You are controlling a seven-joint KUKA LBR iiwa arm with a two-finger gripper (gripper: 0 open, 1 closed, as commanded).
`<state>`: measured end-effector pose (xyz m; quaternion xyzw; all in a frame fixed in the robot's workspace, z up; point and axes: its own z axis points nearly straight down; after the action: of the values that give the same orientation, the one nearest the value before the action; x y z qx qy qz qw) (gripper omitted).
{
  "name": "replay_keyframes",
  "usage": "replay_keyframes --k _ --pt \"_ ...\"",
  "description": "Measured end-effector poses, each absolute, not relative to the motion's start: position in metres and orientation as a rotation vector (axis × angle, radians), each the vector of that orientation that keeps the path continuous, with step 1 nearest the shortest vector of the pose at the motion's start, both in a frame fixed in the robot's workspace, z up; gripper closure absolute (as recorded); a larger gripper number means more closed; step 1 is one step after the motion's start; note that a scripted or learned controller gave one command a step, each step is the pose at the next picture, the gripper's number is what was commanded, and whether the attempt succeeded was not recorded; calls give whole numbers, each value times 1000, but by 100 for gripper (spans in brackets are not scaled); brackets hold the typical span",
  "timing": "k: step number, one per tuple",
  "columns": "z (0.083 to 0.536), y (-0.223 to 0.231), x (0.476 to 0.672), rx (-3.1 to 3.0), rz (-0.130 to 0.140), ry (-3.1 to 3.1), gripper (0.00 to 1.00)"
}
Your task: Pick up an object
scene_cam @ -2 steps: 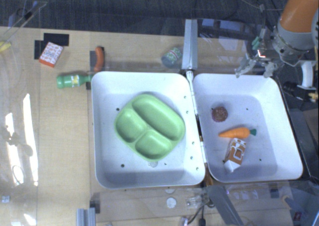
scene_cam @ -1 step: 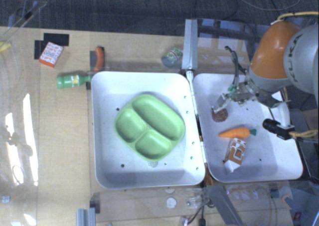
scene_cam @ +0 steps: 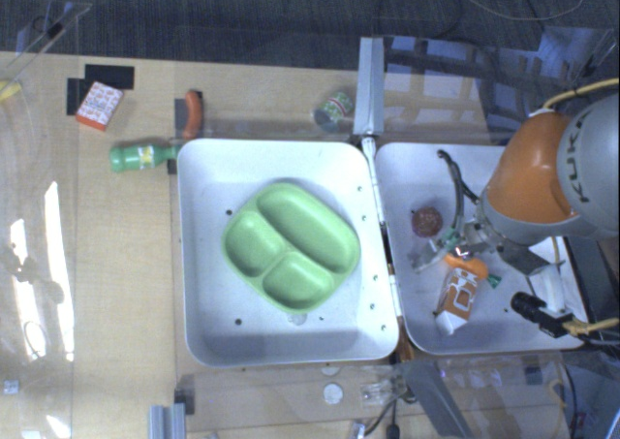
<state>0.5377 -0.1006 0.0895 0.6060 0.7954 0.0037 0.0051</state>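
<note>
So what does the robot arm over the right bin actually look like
The arm is bulky and rounded, grey with a glossy orange band, and dark lettering shows on the grey shell. A black cable curves along it and a yellow one runs by its top. Its claw is small, metallic and grey.

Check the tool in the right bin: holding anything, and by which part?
Cannot be told. The tool sits low at the upper end of the orange tube in the right bin, but the arm hides whether the tube is gripped.
</note>
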Motion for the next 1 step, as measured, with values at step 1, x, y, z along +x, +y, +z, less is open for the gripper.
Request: replay_keyframes --k 1 --pt "102 -98 541 1889 22 2489 100"
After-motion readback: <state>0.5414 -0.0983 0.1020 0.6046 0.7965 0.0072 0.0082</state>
